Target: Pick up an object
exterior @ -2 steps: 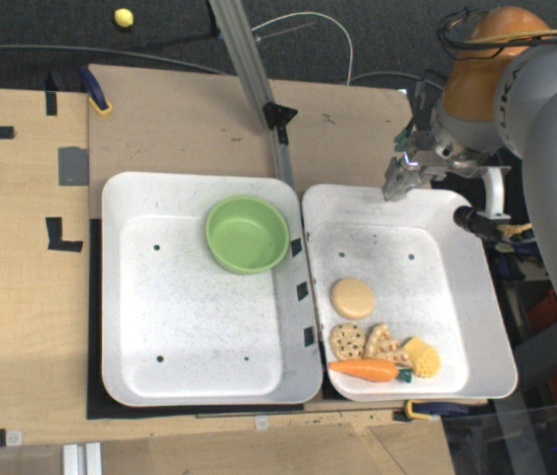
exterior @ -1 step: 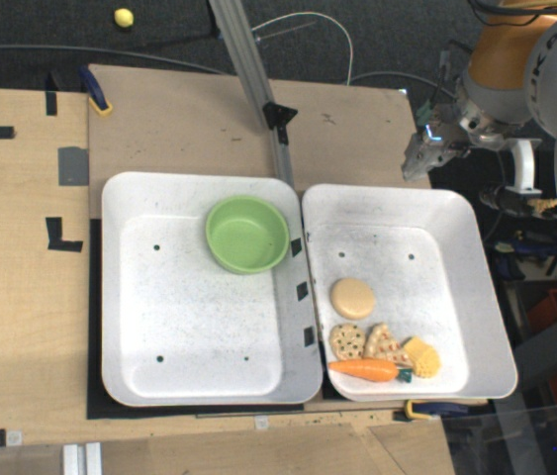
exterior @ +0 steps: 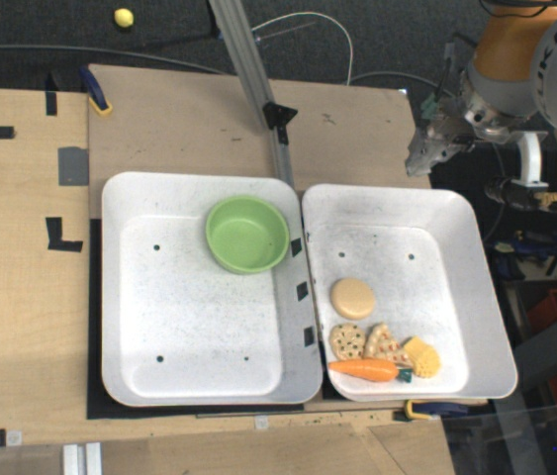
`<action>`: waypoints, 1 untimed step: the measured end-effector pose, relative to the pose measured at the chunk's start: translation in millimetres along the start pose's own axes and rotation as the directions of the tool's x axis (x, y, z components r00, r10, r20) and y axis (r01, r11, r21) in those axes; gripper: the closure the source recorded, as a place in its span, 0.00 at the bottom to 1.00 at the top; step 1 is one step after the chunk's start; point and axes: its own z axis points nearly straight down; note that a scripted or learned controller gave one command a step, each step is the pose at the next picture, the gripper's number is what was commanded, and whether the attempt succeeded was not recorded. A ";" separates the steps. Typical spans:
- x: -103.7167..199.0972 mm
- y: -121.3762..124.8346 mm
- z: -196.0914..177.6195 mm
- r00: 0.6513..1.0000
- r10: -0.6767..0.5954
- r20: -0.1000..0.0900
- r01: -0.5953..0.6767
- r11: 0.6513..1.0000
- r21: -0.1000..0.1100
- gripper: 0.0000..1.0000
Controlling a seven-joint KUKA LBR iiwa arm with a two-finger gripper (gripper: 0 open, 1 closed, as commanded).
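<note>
**Arm parked at upper right, food items clustered in the right bin**

Start at the upper left of the frame and you see a small yellow ball (exterior: 124, 17) lying on the dark floor beyond the bench, well apart from everything else. Below it, the left bin (exterior: 130, 364) sits on the bench, and a green bowl (exterior: 247, 234) stands upright inside it, against its upper right part, close to the wall it shares with its neighbour. A grey metal pole (exterior: 243, 47) slants down from the top centre of the frame and ends just above the seam between the two bins.

Move right and you reach the right bin (exterior: 446, 226). Its contents sit together in the lower half: a round tan bun (exterior: 353, 298), and below it a round waffle-patterned cookie (exterior: 346, 341) beside a small pale lumpy piece (exterior: 381, 341). An orange carrot (exterior: 363, 369) lies flat along the lower wall, just under the cookie, and a yellow corn piece (exterior: 422, 357) rests at its right end.

At the upper right of the frame you find the gripper (exterior: 426, 151), hanging outside the right bin, just above its upper right corner and well apart from the food. Nothing is between its fingers, but you cannot tell from this angle how far apart they stand.
</note>
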 end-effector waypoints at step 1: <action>48.6 -7.1 -6.0 1.000 -0.004 -0.002 0.004 1.000 0.001 1.00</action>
